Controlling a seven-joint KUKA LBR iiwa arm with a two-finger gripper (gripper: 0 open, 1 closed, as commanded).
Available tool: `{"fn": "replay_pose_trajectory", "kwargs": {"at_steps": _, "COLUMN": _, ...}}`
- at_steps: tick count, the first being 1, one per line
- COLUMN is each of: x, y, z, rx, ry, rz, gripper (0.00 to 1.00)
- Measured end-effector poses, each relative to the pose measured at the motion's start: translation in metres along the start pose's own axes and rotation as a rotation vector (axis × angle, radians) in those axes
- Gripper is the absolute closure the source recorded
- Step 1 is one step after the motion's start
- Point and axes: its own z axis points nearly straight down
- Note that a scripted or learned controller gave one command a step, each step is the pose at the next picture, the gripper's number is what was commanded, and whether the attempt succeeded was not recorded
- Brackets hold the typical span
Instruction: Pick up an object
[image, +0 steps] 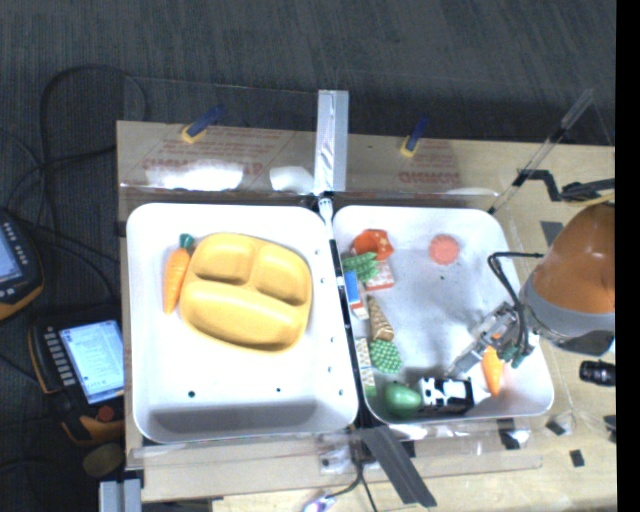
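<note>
The hand hangs low over the right bin, near its front right corner, at the end of the grey arm with the orange band. Whether it is spread or pressed together cannot be told from this view, since cables and metal parts clutter the wrist. A small orange carrot lies just beside the hand, touching or nearly touching it, close to the bin's right wall; it looks like the nearest candidate for the pick, though nothing is seen pinched.

Judging from this, the main risk is a miss or a glancing grip: the carrot sits close to the wall and the corner, so one side of the hand could strike the wall or push the carrot aside. The black-and-white object close by could also be nudged or caught along with it.

By count, the right bin holds one small carrot, one black-and-white object, one green rounded item, one pink disc, one red item, and a row of patterned pieces along the left wall, too jumbled to count. The left bin holds one yellow divided tray and one larger carrot touching its left edge. Two bins stand on the counter.
</note>
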Motion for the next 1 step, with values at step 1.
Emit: {"fn": "replay_pose_trajectory", "kwargs": {"at_steps": 1, "x": 0.0056, "y": 0.0016, "z": -0.0002, "rx": 0.008, "ry": -0.011, "rz": -0.025, "gripper": 0.00}}
